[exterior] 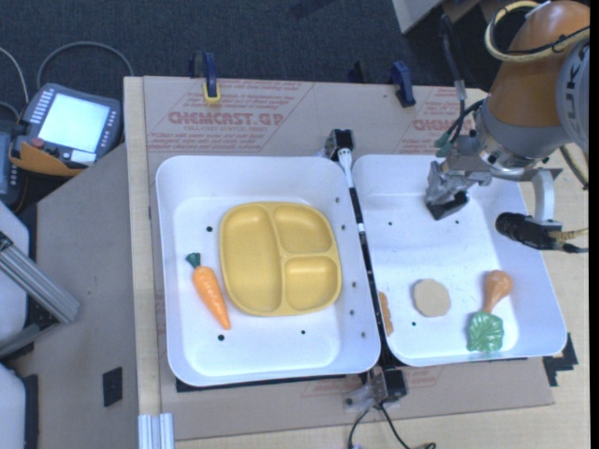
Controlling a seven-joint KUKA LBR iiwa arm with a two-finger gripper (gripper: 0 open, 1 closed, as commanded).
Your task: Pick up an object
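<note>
The fingers [447,201] hang low over the far part of the right bin [524,251], and whether they are parted or closed can't be told from this angle; nothing shows between them. Nearer the front of that bin lie a round tan cookie [431,298], an orange drumstick-like toy [496,289] and a green leafy toy [486,332], all well apart from the fingers. In the left bin [178,251] sit a yellow divided plate [279,256] and, just beside it, a carrot [210,294].

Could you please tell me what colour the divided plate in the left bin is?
The divided plate is yellow, seen clearly in the camera view.
</note>
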